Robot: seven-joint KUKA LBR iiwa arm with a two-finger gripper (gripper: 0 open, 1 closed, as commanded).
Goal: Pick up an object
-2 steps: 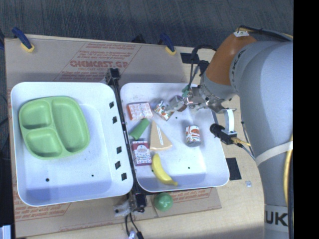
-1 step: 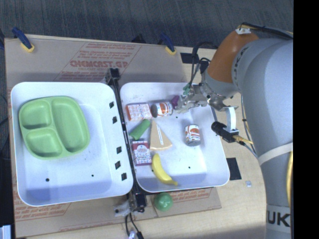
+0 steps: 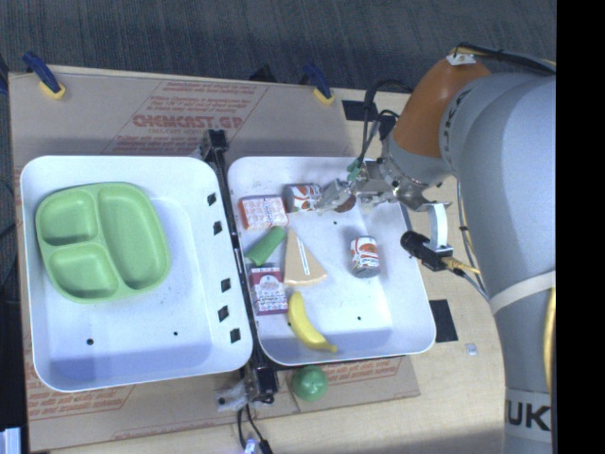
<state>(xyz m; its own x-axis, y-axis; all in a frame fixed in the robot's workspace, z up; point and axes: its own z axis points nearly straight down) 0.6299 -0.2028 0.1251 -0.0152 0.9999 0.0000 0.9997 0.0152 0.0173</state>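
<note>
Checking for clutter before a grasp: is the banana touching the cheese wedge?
Apart. The camera view shows white bin floor between the banana and the cheese wedge.

can (image 3: 365,255): red-and-white, upright, right bin, right of centre
banana (image 3: 305,323): yellow, lying flat, near edge
cheese wedge (image 3: 302,260): pale yellow, flat, bin's centre

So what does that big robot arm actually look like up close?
The arm is a thick, rounded grey tube with an orange band above the wrist. Black cables loop over the wrist. Its gripper is small, metallic and cluttered with fittings. White letters "UK" are readable near the bottom, cut off at the edge.
</note>
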